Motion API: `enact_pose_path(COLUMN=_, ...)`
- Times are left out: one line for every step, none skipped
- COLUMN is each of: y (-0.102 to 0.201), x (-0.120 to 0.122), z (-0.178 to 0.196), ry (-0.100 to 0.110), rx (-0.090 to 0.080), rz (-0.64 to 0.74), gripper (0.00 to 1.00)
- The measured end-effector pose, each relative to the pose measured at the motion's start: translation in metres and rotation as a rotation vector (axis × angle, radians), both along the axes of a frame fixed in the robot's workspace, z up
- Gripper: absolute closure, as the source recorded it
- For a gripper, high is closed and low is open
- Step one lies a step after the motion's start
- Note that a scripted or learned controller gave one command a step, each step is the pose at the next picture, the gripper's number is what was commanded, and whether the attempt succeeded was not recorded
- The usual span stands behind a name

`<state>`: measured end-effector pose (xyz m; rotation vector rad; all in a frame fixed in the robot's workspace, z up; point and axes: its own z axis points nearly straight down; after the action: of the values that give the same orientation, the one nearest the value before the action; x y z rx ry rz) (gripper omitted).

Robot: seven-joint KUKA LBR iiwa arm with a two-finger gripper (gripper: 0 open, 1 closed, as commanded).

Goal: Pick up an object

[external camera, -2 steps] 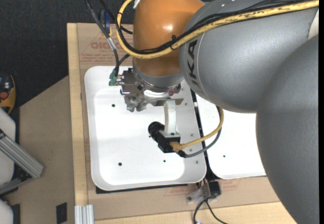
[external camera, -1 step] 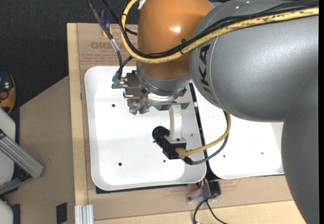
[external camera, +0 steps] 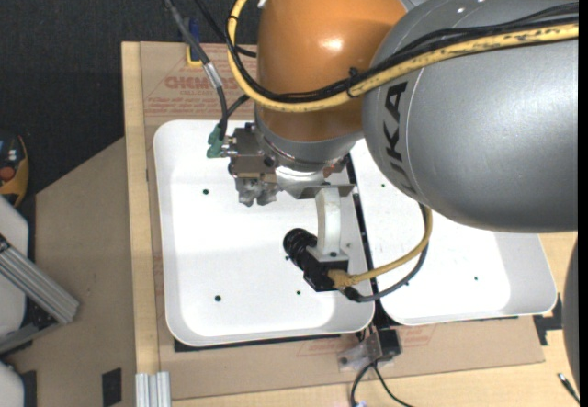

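Note:
My gripper (external camera: pixel 250 186) hangs over the back middle of the left white bin (external camera: pixel 197 267), pointing down at its floor. It shows as a small grey metal block under the orange wrist band (external camera: pixel 317 47). The big grey arm (external camera: pixel 487 102) reaches in from the right and hides the back of the left bin and much of the right bin (external camera: pixel 469 290). On the visible floor of the left bin I see just a few tiny dark dots.
Both bins rest on a brown cardboard-coloured board (external camera: pixel 142 212). An aluminium rail (external camera: pixel 37 286) lies off the board at the left. A small connector with a cable (external camera: pixel 377 345) sits at the front edge between the bins.

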<state>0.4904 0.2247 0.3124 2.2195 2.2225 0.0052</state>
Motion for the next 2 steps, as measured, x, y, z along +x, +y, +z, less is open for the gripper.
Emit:
enact_pose_path(y=-0.007, x=-0.011, z=0.035, ry=-0.001, rx=0.000, rz=0.000, gripper=1.00)
enact_pose_path(y=-0.001, x=0.023, z=-0.036, ry=0.011, rx=-0.006, rz=-0.003, gripper=1.00)
